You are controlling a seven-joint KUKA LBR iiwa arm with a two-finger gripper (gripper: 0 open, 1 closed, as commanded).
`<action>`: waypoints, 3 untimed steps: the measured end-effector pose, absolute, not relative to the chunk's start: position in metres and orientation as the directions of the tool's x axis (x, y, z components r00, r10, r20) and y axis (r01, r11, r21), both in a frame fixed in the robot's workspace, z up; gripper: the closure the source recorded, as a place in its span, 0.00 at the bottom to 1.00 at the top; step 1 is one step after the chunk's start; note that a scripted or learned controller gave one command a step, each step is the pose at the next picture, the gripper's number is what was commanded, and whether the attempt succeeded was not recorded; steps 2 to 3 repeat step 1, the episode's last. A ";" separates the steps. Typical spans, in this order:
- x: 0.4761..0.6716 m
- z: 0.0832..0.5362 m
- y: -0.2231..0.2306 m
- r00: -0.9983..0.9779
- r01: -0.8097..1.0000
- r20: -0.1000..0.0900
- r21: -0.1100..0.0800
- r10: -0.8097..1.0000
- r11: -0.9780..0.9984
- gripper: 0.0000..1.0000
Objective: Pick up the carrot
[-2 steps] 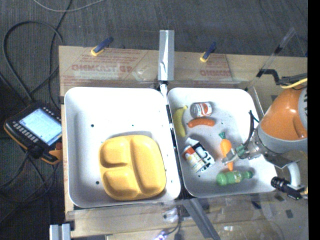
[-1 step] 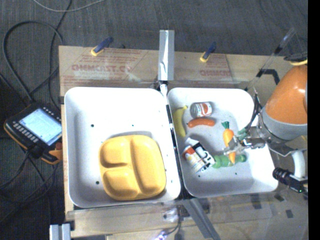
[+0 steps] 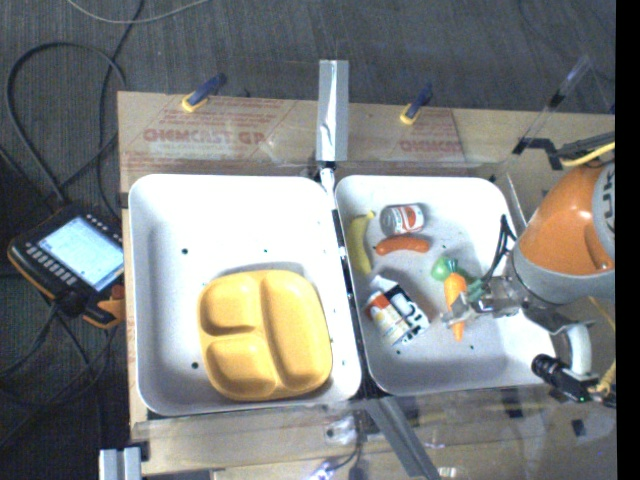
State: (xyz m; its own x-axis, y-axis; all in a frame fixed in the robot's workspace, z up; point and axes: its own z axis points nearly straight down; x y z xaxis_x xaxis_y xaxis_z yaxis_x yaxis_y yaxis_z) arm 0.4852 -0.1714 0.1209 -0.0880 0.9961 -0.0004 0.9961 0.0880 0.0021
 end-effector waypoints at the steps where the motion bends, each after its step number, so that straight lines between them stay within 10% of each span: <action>1: 0.484 0.156 -0.135 -0.102 0.995 0.002 -0.004 0.995 0.102 1.00; 3: 0.484 0.156 -0.135 -0.102 0.995 0.002 -0.004 0.995 0.102 1.00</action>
